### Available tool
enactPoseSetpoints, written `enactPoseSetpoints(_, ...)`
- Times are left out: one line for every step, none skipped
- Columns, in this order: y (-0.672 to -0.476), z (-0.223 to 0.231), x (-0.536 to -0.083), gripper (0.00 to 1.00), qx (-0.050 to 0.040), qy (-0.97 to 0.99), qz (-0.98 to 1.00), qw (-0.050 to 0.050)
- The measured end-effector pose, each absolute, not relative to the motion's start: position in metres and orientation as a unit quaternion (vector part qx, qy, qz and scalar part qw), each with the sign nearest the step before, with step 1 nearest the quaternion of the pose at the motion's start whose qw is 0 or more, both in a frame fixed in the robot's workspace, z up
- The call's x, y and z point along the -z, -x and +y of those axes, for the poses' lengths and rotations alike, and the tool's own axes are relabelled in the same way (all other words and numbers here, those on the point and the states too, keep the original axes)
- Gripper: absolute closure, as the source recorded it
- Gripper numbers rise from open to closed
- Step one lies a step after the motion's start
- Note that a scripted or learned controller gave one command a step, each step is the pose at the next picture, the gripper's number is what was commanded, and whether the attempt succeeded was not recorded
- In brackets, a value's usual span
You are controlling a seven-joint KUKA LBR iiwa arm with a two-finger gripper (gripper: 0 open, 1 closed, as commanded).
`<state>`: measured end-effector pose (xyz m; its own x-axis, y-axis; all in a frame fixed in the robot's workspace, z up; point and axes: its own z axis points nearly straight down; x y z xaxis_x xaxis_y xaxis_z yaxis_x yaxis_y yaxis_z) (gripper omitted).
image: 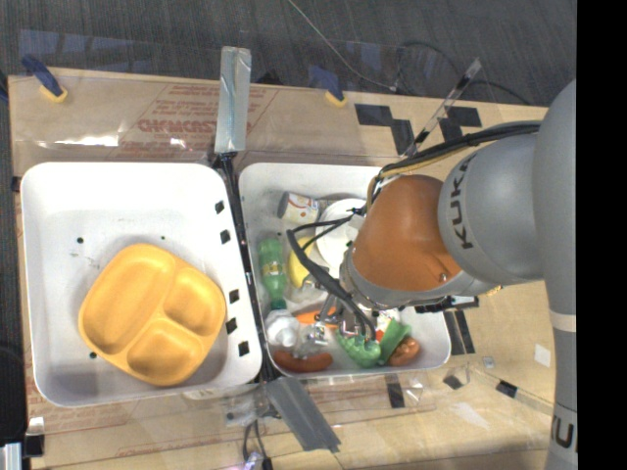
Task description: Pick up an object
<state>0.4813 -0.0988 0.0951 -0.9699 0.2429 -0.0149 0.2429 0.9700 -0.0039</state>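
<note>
arm's down in the right bin (257,186), claw (338,329) low over the clutter at its near end; can't tell its state from here. under it, a brown sausage-shaped piece (302,362) lies lengthwise along the near wall, with a green leafy toy (367,348) just right of it. a green bottle (271,265) lies farther back, pointing away from that wall. left bin (39,204): one yellow divided plate (152,311).

Even, fairly bright light from overhead; soft shadows sit inside the left bin (59,194). The orange band (402,238) shows mild glare. Detail is slightly soft throughout.
</note>
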Motion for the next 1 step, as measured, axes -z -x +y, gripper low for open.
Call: enactPoseSetpoints(-0.4802,-0.0982,-0.095,0.0,0.0036,-0.214,0.977,0.007)
